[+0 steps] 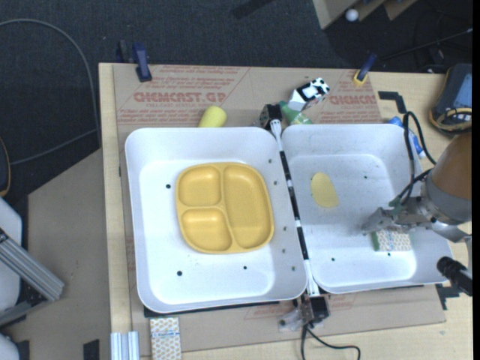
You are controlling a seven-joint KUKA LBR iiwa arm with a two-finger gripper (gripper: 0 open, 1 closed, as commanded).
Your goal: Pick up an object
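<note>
1. Two shallow white bins with rounded corners and smooth, slightly glossy walls sit side by side on a brown cardboard-faced bench (225, 88) printed with red lettering. The left bin (150, 201) is speckled with a few small dark dots; the right bin (352, 145) has a finer scatter of specks on its floor.
2. In the middle of the left bin lies a yellow divided plate (223, 207), a rounded square of matte plastic with three compartments: two at the top and one at the lower left.
3. On the right bin's floor, toward nine o'clock from its centre, lies a small flat yellow oval piece (324, 190), dull in finish.
4. A small rectangular patterned packet (394, 240), pale with fine print and a green edge, lies at about five o'clock in the right bin.
5. The gripper (390, 222) hangs just above the packet's upper edge, at twelve o'clock from it; the oval piece is well apart, toward ten o'clock from the gripper.
6. The arm enters from three o'clock, its grey wrist low over the bin with thin dark cables looping above it. Whether the fingers are spread or closed, I cannot tell.
7. Behind the bins, at twelve o'clock, a yellow rounded object (213, 116) lies on the bench.
</note>
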